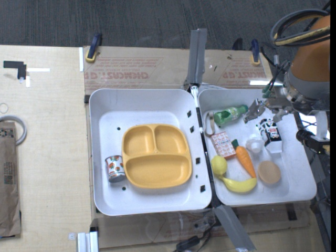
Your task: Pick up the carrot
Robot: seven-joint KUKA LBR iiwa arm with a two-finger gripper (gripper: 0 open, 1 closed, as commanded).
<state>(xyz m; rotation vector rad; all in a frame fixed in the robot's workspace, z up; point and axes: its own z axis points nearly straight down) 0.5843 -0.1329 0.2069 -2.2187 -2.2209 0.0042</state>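
Your grey two-finger gripper (pixel 269 111) hangs jaws-apart over the right white bin's (pixel 299 193) far edge, while the tapered orange carrot (pixel 245 161) lies diagonally, green top toward the far-left corner.

Arm (pixel 310 62) cut off by right edge; pincer (pixel 268 112) finger state unclear.

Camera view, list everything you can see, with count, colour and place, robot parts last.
bins: 2, white, side by side on the bench
plate: 1, yellow, three compartments, left bin
can: 1, white with red print, left bin, left of the plate
bottle: 1, green, right bin, back
carton: 1, pink, right bin, left of the carrot
carrot: 1, orange, right bin, middle
lemon: 1, yellow, right bin
banana: 1, yellow, right bin, front
egg: 1, tan, right bin, front right
milk box: 1, white and black, right bin
clamps: 2, blue, back edge
gripper: 1, grey, over the right bin's back
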